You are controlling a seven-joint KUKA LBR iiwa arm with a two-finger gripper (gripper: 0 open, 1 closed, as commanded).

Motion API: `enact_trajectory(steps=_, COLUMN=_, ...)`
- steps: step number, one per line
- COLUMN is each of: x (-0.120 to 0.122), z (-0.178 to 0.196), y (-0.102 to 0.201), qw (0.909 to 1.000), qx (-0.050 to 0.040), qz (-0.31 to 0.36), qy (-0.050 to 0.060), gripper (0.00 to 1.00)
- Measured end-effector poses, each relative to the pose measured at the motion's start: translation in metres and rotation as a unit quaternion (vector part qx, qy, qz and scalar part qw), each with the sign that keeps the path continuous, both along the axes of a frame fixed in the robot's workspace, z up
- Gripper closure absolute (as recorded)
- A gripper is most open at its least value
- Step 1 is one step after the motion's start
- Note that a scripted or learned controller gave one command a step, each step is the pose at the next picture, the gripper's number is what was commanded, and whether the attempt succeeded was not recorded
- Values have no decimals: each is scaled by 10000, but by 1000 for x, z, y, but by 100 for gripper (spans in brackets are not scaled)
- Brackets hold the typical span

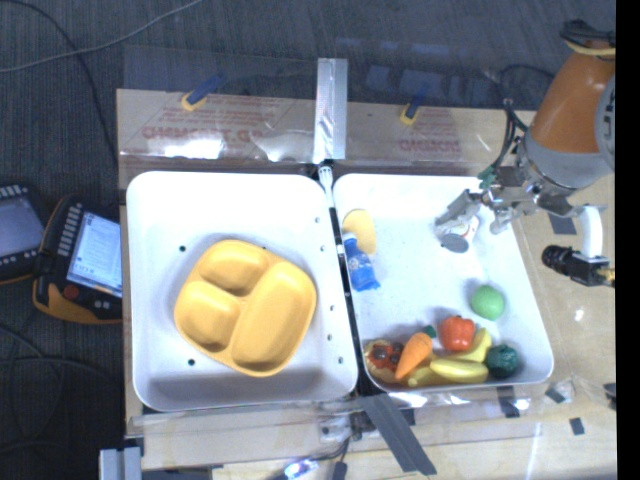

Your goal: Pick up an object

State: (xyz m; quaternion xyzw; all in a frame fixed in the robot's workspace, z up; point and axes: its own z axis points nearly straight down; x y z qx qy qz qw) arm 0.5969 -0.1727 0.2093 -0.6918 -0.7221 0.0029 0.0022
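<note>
Grey jaws (462, 224) above right bin (420, 193), grip state unclear, arm cut off.

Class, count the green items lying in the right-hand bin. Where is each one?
2. A light green ball lies alone near the bin's right wall; a dark green piece sits in the front right corner pile. Others may be hidden.

Probably robotics lab, teach pendant (80, 261), bins (240, 193)

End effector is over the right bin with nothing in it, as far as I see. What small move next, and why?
Probably ease the end effector toward the green ball, then descend. It hovers above bare floor in the right bin, and the ball lies apart from the toy pile, the easiest target.
</note>
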Motion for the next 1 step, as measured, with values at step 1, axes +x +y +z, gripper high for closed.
enact_trajectory(steps=1, x=35, z=-110, y=-34, qw=9976, qx=16, qz=689, qy=-14, gripper=0)
